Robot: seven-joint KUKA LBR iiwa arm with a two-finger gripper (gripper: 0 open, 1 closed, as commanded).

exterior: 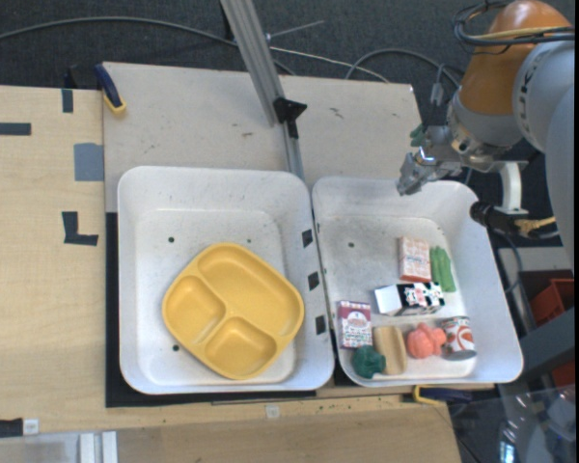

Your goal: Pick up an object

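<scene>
Two white bins sit side by side on the bench. The left bin holds a yellow tray with three parts in it. The right bin holds a bunch of small things, all crowded in its lower right part. There is a small orange and white box, with a long green thing just beside it on the right. Below them lies a black and white box. To the lower left stands a small dark red box with a picture on it, but the writing is too small to read. A dark green lump lies below it, next to a tan block. An orange lump and a red and white can lie at the right. The jaws are at the upper right of the frame, over the top edge of the right bin, well apart from the things. I cannot tell if the jaws are spread or pressed together.
</scene>
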